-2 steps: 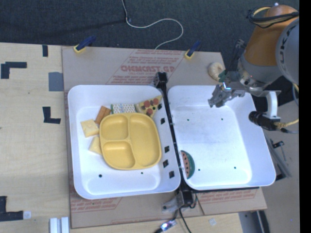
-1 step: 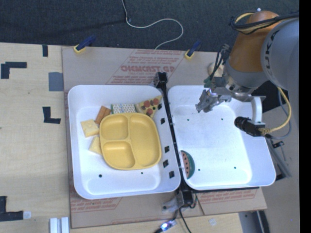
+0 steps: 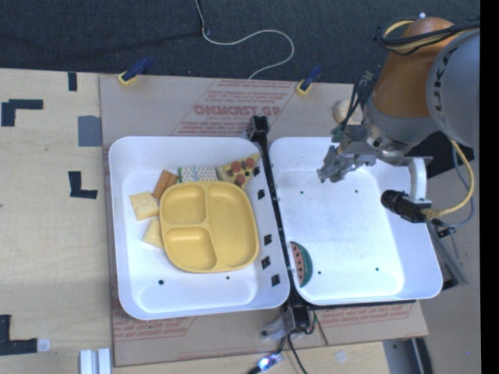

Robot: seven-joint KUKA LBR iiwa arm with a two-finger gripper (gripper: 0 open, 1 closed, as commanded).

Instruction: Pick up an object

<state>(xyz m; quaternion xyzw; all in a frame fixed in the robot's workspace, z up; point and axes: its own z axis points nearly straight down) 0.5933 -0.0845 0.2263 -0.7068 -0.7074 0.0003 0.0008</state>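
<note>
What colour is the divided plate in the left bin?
Yellow. The plate shows plainly in the camera view, lying in the left bin.

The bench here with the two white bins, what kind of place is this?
Probably a robotics lab's grasping test bench. A robot arm reaches over two white bins set on cardboard. Toy food and a yellow divided plate serve as practice items, and loose cables trail across the floor.
</note>
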